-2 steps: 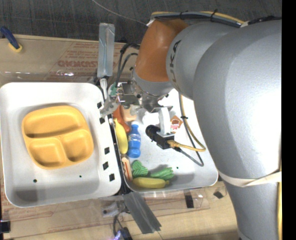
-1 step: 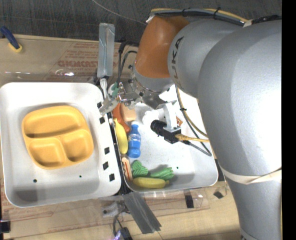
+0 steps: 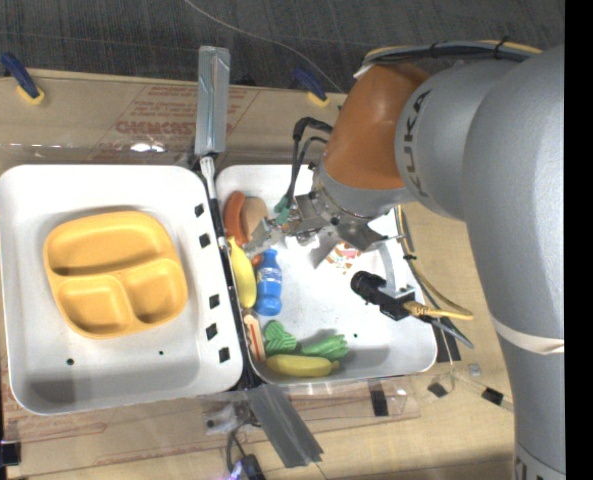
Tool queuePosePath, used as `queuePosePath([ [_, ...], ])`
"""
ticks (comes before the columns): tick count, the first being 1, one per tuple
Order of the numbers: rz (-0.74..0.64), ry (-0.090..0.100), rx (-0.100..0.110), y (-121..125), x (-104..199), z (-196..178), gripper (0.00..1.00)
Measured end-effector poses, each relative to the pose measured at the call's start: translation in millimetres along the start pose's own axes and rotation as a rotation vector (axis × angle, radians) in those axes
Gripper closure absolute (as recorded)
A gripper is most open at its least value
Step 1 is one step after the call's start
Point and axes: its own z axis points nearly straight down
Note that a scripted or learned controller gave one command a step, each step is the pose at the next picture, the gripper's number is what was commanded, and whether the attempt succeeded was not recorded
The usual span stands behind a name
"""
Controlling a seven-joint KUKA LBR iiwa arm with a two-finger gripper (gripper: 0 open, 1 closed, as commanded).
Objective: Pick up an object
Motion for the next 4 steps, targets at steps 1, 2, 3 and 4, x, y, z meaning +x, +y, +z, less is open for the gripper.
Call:
queuePosePath([
  [1, -0.105, 0.003, 0.005, 5, -47, 77, 0.00],
  [2, -0.144, -0.005, -0.005, 34, -55, 98, 0.00],
  [3, -0.148, -0.001, -0.003, 35, -53, 89, 1.00],
  [4, -0.037, -0.001, -0.009, 90, -40, -5, 1.00],
])
